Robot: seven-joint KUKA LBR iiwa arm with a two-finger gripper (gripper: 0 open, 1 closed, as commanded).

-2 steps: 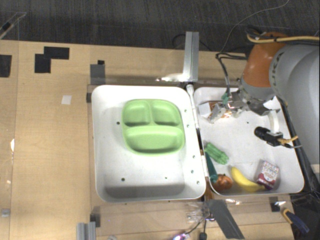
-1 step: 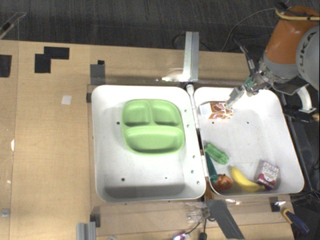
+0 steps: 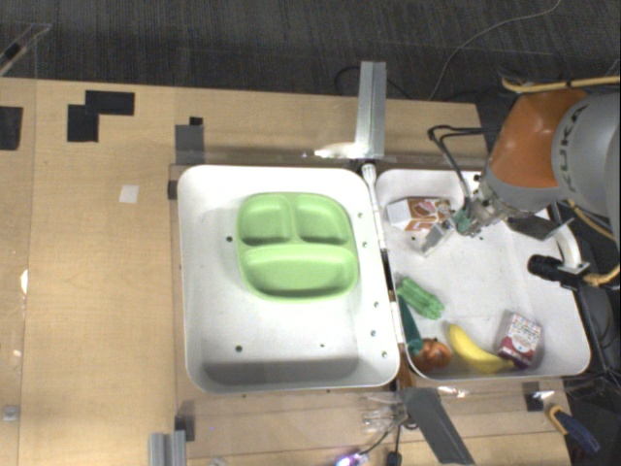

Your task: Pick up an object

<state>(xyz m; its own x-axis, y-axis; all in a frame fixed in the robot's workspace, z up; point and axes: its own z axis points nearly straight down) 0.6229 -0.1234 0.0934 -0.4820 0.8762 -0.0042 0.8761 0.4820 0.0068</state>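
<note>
Two bins (image 3: 194, 260) abut; gripper (image 3: 441, 229), finger state unclear, hovers beside the carton (image 3: 422, 212) near the rim.

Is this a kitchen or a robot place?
Probably a robot lab, not a kitchen. A robot arm reaches over two white bins on a wooden bench. One bin holds a green plate, the other a banana.

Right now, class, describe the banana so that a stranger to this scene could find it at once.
Start at the right-hand white bin, the one without the green divided tray. Look along its near edge: the banana lies there between a small reddish fruit and a red and white carton. It is the only yellow, curved thing in the bin.
</note>
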